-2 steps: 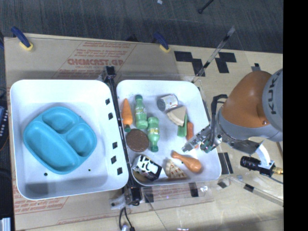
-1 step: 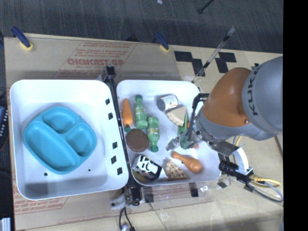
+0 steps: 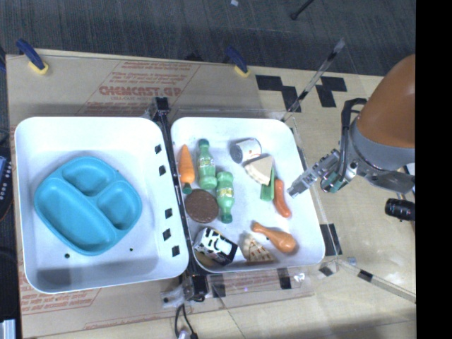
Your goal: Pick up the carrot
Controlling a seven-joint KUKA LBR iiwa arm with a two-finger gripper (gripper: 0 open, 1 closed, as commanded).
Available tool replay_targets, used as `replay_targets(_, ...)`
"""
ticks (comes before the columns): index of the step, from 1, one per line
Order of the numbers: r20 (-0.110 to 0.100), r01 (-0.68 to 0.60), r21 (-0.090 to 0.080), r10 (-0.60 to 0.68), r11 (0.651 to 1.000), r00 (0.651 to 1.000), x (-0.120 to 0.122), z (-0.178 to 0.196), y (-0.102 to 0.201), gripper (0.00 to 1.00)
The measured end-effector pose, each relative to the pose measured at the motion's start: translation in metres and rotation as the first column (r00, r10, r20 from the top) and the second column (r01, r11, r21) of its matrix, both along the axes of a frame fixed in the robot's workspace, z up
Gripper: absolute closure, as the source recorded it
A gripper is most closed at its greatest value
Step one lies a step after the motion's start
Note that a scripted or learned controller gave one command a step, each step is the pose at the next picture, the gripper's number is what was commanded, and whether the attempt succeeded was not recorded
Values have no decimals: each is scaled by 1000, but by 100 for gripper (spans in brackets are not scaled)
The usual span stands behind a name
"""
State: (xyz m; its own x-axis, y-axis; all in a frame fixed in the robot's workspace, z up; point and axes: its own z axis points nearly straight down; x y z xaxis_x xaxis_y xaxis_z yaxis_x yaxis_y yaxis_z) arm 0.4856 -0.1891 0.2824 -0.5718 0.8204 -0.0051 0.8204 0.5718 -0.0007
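— How many things were on the worktop (image 3: 85, 309)?

— Two bins. The left bin (image 3: 28, 189) held one blue divided plate (image 3: 86, 202). The right bin (image 3: 305, 210) held one carrot (image 3: 186, 165) hard against its left wall, two green bottles (image 3: 215, 181) just beside it, then one brown disc, one can, a cheese wedge, a sausage and a drumstick.

— And the claw (image 3: 305, 182)?

— It hung over the right rim, holding nothing; whether open, I couldn't tell. Bare floor lay mid-bin.

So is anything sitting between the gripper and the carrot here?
Yes. The gripper is at the right bin's right wall, and the carrot lies by the left wall. Between them stand two green bottles, a cheese wedge and a sausage. From above, the carrot looks uncovered.
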Motion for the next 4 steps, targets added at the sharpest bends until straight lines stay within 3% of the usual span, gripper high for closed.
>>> replay_targets(1,-4,-1,2,1,1000,1000,0,-2,1,0)
replay_targets(2,-4,165,5,-165,986,986,-8,-191,-1,0)
replay_targets(3,-6,156,6,-156,988,988,-8,-181,0,100)
replay_targets(4,-6,156,6,-156,988,988,-8,-181,0,0)
